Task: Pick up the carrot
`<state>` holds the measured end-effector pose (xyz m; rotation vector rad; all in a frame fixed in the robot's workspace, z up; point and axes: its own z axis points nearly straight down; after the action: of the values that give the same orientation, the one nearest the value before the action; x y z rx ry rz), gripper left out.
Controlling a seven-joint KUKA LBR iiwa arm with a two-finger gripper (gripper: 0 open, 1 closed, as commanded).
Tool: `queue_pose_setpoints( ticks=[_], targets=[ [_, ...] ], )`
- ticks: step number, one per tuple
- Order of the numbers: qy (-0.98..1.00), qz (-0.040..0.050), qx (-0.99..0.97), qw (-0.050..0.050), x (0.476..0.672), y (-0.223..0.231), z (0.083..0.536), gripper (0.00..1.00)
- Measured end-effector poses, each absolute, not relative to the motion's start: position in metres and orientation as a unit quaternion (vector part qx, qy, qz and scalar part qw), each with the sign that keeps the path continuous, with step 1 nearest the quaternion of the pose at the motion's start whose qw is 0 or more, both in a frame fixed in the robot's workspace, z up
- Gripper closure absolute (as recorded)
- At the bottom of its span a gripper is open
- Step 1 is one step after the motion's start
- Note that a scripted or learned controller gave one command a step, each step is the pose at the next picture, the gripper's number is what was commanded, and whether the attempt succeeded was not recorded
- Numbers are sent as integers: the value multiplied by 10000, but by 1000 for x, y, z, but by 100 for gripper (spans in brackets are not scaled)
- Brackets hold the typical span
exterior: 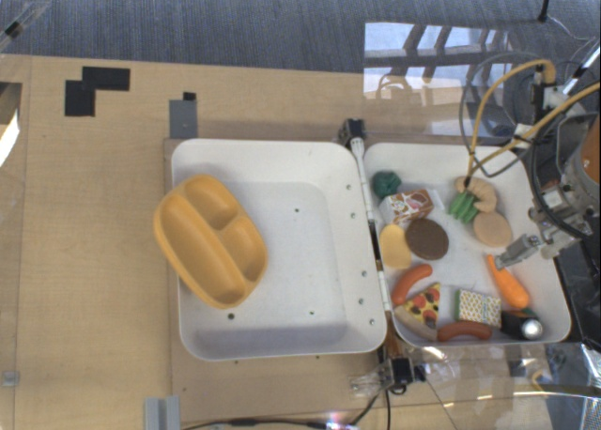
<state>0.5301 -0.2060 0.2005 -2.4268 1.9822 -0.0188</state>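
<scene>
Lying in right bin point(562, 330), carrot point(508, 284), gripper point(516, 252) just above

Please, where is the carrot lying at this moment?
The carrot lies in the right bin, near its right wall, just below the pincer and the round tan cookie.

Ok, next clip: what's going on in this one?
A robot arm reaches in from the right over the right bin, which is crowded with toy food. Its gripper sits just above the carrot, near the carrot's upper end, but the carrot lies on the bin floor and nothing shows between the fingers, so no pickup yet. The left bin holds a yellow divided tray.
</scene>
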Motion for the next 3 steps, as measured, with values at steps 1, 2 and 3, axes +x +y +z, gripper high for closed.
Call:
queue_pose_setpoints(
  ticks=[1,2,3],
  targets=[
    [6733,-66,-7393,46,566,-195,90,0],
    [6741,-78,-7385,86,568,-194,102,100],
    [6858,-77,-7277,58,493,-151,91,100]
  ],
)
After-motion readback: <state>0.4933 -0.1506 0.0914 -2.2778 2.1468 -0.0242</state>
